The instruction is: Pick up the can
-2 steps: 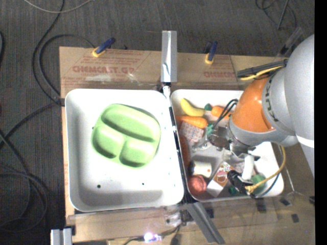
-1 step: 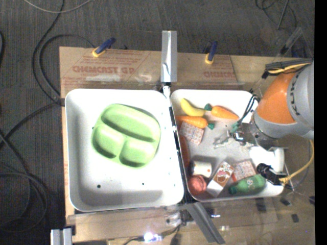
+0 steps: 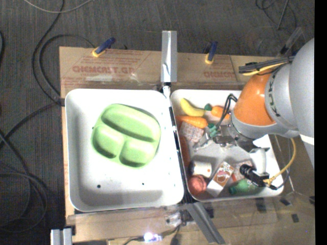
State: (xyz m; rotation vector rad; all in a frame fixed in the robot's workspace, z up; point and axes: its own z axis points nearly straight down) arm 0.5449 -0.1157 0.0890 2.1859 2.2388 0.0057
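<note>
White can lay in the right bin.
Claw hovered just above it among the clutter; its opening could not be told.

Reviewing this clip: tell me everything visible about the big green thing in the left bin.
The green object is a large, rounded, cushion-like piece in light green, matte and soft-looking, with one dark groove across it and another splitting its lower half into two lobes. It lies flat on the floor of the left bin, toward the upper middle, apart from the bin's walls. Nothing else touches it.
</note>
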